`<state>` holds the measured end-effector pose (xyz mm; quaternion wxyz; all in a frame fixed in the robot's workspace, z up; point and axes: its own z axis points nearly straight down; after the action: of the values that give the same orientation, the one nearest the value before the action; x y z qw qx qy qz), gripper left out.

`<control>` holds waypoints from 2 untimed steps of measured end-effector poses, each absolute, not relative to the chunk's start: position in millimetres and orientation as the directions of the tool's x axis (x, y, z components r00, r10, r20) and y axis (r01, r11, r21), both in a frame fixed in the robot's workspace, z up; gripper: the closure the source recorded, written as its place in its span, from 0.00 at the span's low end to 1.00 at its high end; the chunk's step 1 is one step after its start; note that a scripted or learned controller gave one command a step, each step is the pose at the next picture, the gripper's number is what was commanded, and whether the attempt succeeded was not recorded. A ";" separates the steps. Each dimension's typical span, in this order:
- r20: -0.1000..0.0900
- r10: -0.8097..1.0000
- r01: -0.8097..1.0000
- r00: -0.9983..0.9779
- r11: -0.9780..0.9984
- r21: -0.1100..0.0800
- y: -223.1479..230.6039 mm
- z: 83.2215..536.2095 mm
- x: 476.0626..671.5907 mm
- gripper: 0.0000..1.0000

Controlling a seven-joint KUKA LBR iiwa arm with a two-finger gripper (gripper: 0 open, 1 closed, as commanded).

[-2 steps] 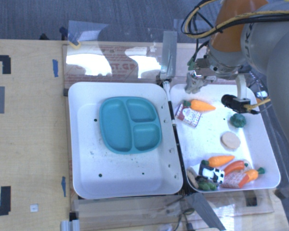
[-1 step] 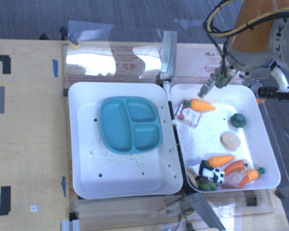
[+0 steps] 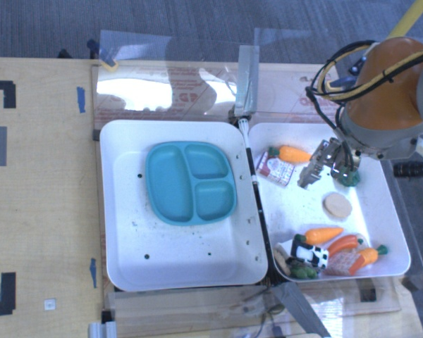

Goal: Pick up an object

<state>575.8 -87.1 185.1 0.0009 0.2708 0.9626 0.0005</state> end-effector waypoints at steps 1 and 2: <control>-0.004 0.732 0.732 -0.681 0.681 0.004 -58.4 185.5 641.8 1.00; 0.001 0.932 0.932 -0.363 0.363 0.001 1.0 220.6 566.6 1.00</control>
<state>566.6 1.0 220.6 -0.0004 0.5645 0.8254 0.0006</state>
